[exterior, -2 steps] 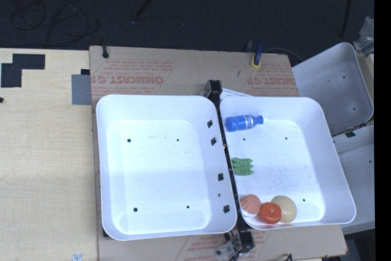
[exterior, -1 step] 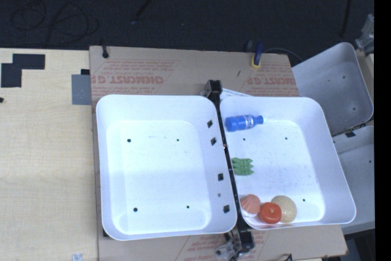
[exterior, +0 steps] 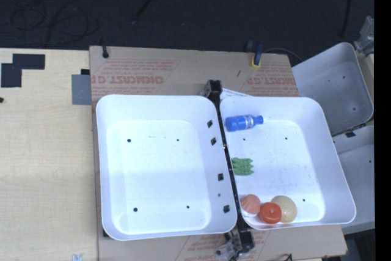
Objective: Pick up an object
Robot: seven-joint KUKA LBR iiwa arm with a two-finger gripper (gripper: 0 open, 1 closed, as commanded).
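Whether the claw is spread or pressed together cannot be told. In the right bin (exterior: 330, 163) a blue bottle (exterior: 244, 122) is seen lying near the far left corner, with a green object (exterior: 242, 166) by the left wall. A pink piece (exterior: 249, 203), a red round piece (exterior: 270, 213) and a beige ball (exterior: 286, 207) are clustered at the near left corner.

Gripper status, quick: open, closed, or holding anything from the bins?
Gripper: cannot be told from the camera view. Nothing is lifted: the blue plastic bottle, green ridged piece and round red fruit all lie in the right white bin.
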